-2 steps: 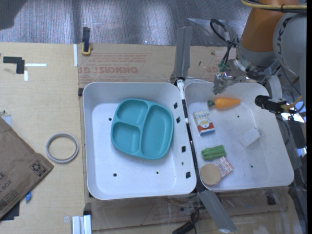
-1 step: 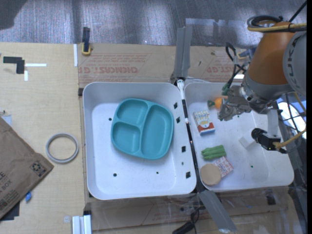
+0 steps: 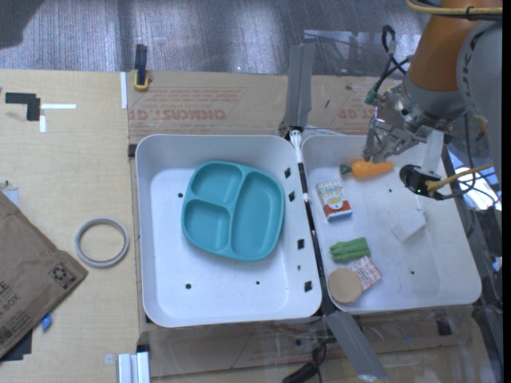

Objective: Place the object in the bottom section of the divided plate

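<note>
Hand (image 3: pixel 382 152) hovers just above the carrot (image 3: pixel 372 168) in the right bin (image 3: pixel 447 282); its grip state is unclear.

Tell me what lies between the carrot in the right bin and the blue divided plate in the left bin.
The carrot sits under the claw in the right bin. Between it and the plate stand the two bins' adjoining walls. The small box lies just below that line.

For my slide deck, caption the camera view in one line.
Gripper poised over a toy carrot in the right bin; teal divided plate waits in the left bin.
</note>
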Tool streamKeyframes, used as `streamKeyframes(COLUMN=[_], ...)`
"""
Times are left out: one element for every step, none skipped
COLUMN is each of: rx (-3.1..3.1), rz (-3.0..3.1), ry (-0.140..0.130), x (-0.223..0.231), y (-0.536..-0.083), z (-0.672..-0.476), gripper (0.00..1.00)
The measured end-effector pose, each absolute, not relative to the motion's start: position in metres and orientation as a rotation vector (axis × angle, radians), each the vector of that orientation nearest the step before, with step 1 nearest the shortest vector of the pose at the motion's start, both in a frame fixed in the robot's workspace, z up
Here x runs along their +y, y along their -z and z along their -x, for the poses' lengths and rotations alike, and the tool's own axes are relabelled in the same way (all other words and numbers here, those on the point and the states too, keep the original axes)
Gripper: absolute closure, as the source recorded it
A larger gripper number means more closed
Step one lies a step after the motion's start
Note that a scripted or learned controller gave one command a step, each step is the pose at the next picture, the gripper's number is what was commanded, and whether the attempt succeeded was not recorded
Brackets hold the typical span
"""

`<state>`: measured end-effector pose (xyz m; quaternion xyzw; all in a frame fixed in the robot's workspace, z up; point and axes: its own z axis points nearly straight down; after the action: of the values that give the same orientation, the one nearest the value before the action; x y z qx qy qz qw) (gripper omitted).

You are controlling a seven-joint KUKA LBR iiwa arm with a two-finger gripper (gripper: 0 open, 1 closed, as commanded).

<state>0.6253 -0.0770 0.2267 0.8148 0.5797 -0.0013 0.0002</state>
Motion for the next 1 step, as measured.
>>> streamKeyframes(rx=[1.572], rz=[-2.723], ry=[0.007], x=[-0.0343], y=[-0.2140], z=[-0.5561], gripper=[1.00])
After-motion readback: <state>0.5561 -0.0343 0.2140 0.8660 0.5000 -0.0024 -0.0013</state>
